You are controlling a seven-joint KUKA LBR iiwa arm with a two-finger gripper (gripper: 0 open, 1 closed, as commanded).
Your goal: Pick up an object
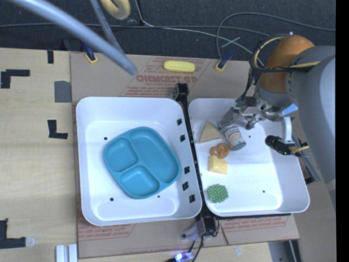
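Observation:
The right bin [283, 195] holds several small objects. A small grey can [235, 137] lies on its side near the bin's back middle. A pale wedge [209, 131] sits left of it. Below are a brown pretzel [220, 149], a yellow block [218, 166] and a green bumpy ball [217, 193]. My gripper [238, 119] hangs low over the back of the right bin, right above the can's upper end. Whether it touches the can is unclear.
In the left bin [87, 124] lies a blue divided plate [141, 161]. A yellow banana-shaped toy [179, 66] rests on the cardboard behind the bins. The arm's bulk and a black fitting [278, 143] cover the right bin's right side. A grey pole [71, 23] crosses the top left.

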